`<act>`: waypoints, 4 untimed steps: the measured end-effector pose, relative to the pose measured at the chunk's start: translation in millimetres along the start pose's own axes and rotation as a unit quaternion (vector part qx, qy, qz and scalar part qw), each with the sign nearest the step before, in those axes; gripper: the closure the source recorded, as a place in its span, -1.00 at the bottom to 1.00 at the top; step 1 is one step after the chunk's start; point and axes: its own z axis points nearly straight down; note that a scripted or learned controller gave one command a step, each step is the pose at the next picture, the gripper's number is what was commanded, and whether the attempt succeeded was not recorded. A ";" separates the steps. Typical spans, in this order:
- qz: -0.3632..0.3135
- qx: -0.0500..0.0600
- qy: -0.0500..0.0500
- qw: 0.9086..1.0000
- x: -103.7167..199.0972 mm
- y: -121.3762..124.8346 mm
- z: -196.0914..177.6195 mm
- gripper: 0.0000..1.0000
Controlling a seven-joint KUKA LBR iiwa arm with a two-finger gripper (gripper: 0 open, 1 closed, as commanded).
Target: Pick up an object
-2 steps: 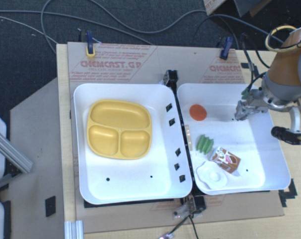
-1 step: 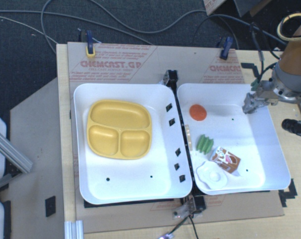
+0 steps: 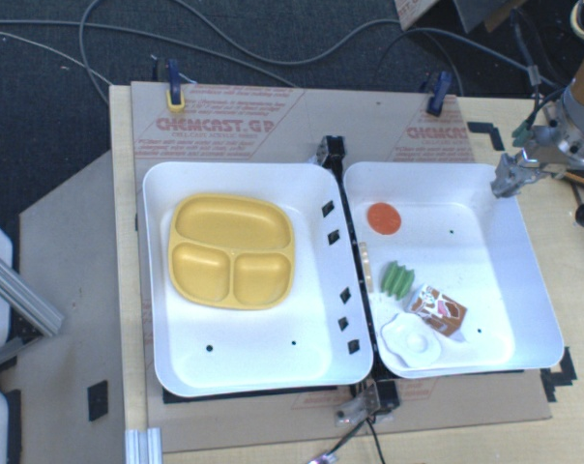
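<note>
The right bin [image 3: 505,249] holds an orange round disc [image 3: 385,218] near its back left, a small green ridged piece [image 3: 398,278], a brown and white snack packet [image 3: 439,309] and a white fried-egg toy [image 3: 412,340] at the front. My gripper [image 3: 511,176] hangs over the back right corner of this bin, well away from all of these objects. The grey arm reaches in from the right edge. I see nothing between the fingers.
A yellow three-compartment plate [image 3: 232,249] lies in the left bin [image 3: 176,346]. Black clips run along the divider [image 3: 344,259] between the bins. Blue clamps [image 3: 439,93] hold the cardboard base at the back. Cables cross the dark floor behind.
</note>
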 end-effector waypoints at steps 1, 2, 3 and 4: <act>0.000 0.002 0.001 1.000 -0.2 1.1 -22.4 1.00; -0.002 0.005 0.003 1.000 56.3 -0.1 -12.3 1.00; -0.003 0.004 0.002 1.000 111.9 5.4 -20.1 1.00; -0.002 0.005 0.002 1.000 168.6 11.4 -5.5 1.00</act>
